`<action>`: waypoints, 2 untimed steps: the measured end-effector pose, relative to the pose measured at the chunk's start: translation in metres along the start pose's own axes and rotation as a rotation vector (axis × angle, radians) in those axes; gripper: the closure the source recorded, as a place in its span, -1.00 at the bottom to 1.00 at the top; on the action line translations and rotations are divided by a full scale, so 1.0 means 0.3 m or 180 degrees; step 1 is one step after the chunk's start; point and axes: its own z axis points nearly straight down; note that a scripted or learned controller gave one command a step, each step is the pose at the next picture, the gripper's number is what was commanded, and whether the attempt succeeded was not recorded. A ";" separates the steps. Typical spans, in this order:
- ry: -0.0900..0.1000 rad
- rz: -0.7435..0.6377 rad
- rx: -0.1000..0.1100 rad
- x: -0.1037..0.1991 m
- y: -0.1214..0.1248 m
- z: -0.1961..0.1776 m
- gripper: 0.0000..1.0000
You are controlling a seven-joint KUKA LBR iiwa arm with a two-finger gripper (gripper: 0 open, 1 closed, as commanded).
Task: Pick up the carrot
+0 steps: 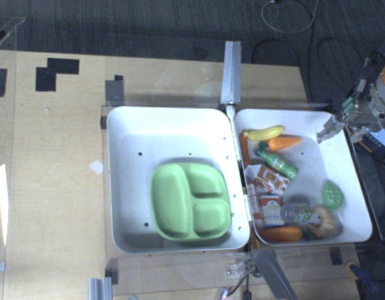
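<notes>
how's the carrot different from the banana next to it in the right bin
The carrot is orange with a green end on its left; the banana is plain yellow. The carrot is straight and tapers to a point on its right, while the banana is curved. The banana lies nearer the bin's far wall, the carrot just in front of it. Both lie flat, roughly crosswise, close together, with the gripper off to their right.

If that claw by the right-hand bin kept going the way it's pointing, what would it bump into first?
Probably the carrot. The gripper points left and down from the right bin's far corner, and the carrot lies nearest along that line, with the banana just beyond. Depth is hard to judge.
</notes>
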 end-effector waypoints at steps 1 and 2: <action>-0.0026 -0.0323 -0.0090 0.101 0.215 0.419 -1.00; -0.0073 -0.1238 -0.0061 0.175 0.262 0.439 -1.00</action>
